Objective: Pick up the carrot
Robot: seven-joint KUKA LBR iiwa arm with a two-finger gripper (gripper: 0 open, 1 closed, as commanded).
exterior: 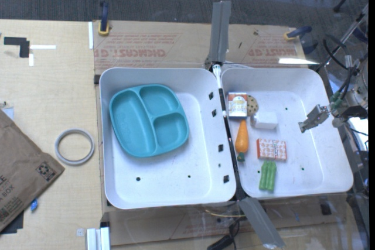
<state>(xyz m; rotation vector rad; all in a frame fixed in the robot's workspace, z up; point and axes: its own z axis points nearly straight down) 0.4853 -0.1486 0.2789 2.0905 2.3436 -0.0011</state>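
Green pickle [268,176] lies below the carrot [242,137]; tool [314,117] well right, grip unclear

Gripper [312,119] hangs over the right bin's [293,187] right side (near its right wall), tilted, arm reaching in from the right.
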